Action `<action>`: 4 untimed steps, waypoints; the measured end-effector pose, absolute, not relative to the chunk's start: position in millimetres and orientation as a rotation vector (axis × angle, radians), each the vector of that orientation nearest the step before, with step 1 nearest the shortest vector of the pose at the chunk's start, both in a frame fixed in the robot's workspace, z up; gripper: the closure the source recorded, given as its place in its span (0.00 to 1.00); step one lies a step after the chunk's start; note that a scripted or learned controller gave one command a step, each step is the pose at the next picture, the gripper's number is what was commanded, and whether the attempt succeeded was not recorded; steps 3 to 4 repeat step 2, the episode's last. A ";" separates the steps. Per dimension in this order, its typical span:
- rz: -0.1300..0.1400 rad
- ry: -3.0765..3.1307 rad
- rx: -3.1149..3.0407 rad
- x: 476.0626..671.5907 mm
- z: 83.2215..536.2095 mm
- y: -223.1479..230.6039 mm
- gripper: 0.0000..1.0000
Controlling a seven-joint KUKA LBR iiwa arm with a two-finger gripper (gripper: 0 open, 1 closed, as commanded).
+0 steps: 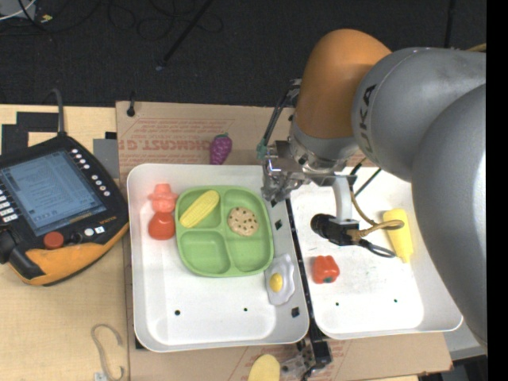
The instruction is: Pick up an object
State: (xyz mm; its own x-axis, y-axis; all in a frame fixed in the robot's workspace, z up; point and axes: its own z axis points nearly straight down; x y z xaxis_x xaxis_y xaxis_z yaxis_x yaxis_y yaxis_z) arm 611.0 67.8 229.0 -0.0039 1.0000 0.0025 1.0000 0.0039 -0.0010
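The hand (275, 187) hangs over the ridge between the bins; whether it's apart or together, I cannot tell. Descending here, it could strike the rim and grab nothing.

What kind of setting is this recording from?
Most likely a robotics lab bench: a teach pendant lies left of two white bins, which hold toy food such as a corn cob and a cookie.

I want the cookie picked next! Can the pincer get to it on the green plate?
Probably yes. The cookie lies bare in its compartment of the green plate, nothing on top, and the pincer hangs close beside it.
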 end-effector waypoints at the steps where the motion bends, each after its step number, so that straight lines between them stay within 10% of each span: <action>1: 0.005 -2.219 -2.219 608.9 217.5 89.9 1.00; 4: 0.002 -2.219 -2.221 611.4 218.8 96.2 1.00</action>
